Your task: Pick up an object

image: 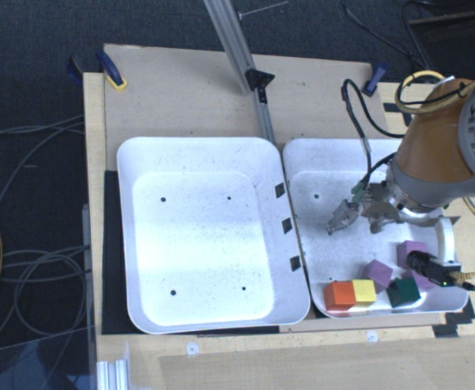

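My gripper [359, 218] hangs over the middle of the right bin [318, 165], open, with bare bin floor between its fingers. Several small blocks lie along that bin's near edge: an orange block [340, 294], a yellow block [364, 291] touching it, a purple block [379, 270] just behind, and a dark green block [403, 292]. Another purple block [413, 253] lies near the right wall, partly hidden by the arm's wrist. The blocks all lie nearer the front than the fingertips and apart from them.
The left bin [140, 185] sits beside the right one, with clips along the shared wall [290, 226]. A metal pole [235, 39] slants over the bench behind the bins. A black cable [359, 128] loops from the wrist over the right bin's back.
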{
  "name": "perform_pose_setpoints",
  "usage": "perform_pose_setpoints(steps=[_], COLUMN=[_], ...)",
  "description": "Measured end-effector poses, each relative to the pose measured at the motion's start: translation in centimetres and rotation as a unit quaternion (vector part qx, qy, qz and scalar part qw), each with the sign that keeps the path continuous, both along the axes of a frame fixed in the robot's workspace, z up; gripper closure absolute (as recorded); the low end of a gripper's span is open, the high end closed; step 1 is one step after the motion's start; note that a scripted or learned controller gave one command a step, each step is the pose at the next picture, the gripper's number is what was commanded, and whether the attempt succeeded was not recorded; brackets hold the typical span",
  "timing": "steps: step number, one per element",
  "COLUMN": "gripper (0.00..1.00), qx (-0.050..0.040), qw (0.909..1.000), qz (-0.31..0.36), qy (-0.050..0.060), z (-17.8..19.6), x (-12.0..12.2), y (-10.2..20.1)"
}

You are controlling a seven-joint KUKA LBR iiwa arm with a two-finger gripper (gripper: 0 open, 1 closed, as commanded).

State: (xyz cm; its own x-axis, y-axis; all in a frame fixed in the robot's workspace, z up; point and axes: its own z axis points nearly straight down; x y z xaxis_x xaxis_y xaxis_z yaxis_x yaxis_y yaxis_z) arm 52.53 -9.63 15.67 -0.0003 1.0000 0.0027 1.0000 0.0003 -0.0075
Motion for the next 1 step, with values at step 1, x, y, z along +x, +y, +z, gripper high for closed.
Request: perform_pose_setpoints(steps=[1], gripper=[0.0], qx=[0.0], qw=[1.0], qz=[0.0], qy=[0.0], z=[-5.33], x=[-0.14], y=[0.08])
